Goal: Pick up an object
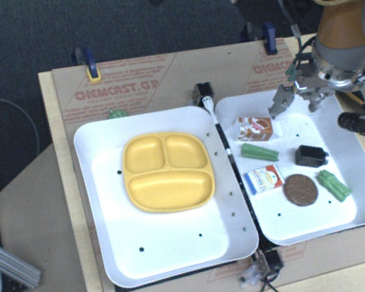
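My gripper [296, 103] hangs over the far part of the right bin [354, 167], open, its two grey fingers spread with nothing between them. Just left of it lies a red and white packet [255, 128]. Nearer the front are a green stick [259, 153], a small black block [310, 155], a blue and white packet [264, 179], a brown disc [301, 190] and a second green piece [333, 186].
The left bin [113, 231] holds a yellow divided plate [167, 171]. A black bar [219, 135] runs between the two bins. The grey arm with its orange band [342, 2] comes in from the upper right. Clamps [91, 65] hold the board's far edge.
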`<action>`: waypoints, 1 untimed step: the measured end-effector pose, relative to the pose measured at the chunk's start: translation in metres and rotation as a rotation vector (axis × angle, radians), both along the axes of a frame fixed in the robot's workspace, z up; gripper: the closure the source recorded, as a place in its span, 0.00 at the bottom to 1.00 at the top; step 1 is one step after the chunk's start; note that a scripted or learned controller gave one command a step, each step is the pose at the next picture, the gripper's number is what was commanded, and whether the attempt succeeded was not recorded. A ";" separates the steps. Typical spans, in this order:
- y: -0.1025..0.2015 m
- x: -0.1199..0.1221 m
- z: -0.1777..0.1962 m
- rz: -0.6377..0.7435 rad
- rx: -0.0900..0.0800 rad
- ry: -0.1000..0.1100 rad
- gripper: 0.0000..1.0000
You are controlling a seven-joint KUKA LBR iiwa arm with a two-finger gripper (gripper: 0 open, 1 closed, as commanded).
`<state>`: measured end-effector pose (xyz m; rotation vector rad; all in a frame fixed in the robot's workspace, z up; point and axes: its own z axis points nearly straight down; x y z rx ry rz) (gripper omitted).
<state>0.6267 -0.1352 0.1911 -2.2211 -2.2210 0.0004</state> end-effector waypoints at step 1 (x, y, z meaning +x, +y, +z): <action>0.077 -0.045 0.116 0.009 0.002 -0.014 0.00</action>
